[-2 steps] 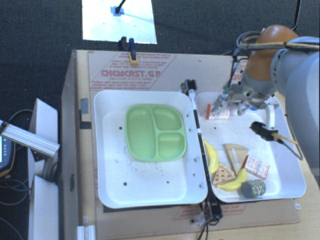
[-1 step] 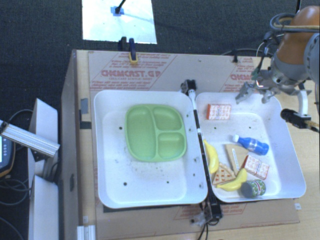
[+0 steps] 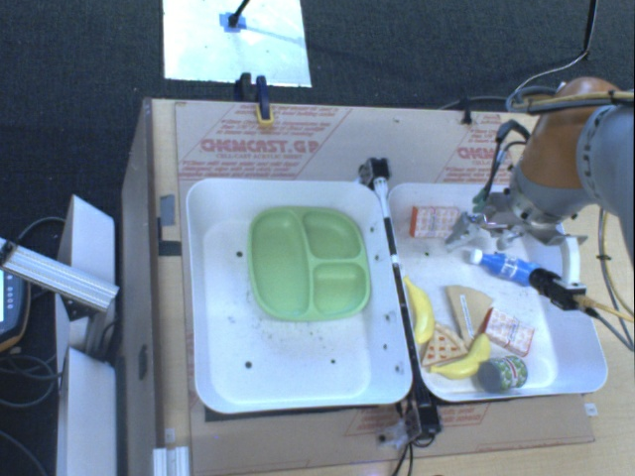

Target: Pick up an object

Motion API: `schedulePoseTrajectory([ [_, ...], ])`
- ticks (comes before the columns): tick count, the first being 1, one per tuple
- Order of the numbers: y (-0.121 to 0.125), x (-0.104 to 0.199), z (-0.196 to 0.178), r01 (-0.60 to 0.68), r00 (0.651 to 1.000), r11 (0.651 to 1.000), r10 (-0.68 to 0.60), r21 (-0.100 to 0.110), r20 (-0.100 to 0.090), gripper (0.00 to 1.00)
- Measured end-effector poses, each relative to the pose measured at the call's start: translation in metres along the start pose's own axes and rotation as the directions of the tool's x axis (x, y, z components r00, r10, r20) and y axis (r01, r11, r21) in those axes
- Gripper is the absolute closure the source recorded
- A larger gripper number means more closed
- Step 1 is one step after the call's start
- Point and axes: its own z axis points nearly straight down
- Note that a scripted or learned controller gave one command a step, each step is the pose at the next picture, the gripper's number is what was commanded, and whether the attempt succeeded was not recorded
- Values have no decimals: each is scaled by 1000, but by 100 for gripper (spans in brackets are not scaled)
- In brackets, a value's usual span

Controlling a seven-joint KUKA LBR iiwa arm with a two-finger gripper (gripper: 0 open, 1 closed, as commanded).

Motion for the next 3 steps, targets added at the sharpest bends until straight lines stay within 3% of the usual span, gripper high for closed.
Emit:
schedulePoseTrajectory([
  [1, -29, -28, 31, -1, 1000, 1000, 1, -1, 1, 0],
  [2, -70, -19, 31, 0, 1000, 1000, 0, -2, 1, 0],
  [3, -106, -39, 31, -1, 1000, 1000, 1, -2, 1, 0],
])
